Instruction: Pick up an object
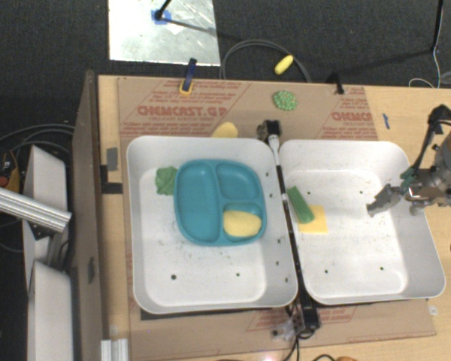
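Gripper [381,200] hangs over the right bin [361,288], toward its right side, nothing visible between its fingertips, though how wide they stand I cannot tell from up here. Nearest pick looks like the green stick [300,204], lying to the gripper's left by the bins' shared wall, long axis slanting from upper left to lower right, resting on a yellow square [316,222]. Bare bin floor lies between. Over in the left bin [203,288], a blue tray [203,201] carries a yellow lump [241,222], a green scrap [166,179] beside it.
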Available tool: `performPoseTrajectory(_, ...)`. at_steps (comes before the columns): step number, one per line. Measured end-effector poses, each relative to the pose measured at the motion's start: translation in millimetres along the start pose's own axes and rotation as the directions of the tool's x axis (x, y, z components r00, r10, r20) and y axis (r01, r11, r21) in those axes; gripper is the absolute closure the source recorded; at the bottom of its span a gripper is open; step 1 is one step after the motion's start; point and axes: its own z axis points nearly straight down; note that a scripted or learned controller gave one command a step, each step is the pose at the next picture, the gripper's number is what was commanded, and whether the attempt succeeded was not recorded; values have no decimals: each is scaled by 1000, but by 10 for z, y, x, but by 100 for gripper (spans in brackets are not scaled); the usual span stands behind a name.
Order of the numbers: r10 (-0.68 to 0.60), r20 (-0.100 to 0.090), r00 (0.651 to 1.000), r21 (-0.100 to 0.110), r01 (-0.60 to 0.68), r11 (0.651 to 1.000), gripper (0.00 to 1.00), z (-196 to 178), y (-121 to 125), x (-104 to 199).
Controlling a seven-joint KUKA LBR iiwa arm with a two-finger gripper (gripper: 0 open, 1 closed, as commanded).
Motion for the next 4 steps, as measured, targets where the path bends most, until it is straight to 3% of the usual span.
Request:
performPoseTrajectory(1, -6, -4, 1000, 5, 6, 1000, 0, 673, -117, 733)
performPoseTrajectory(2, 7, 2, 1000, 1, -7, 1000, 0, 1745, -123, 110)
performPoseTrajectory(3, -4, 2, 1000, -8, 4, 1000, 0, 1696, 694, 164)
performPoseTrajectory(4, 6, 3, 1000, -2, -6, 1000, 0, 1699, 717, -449)
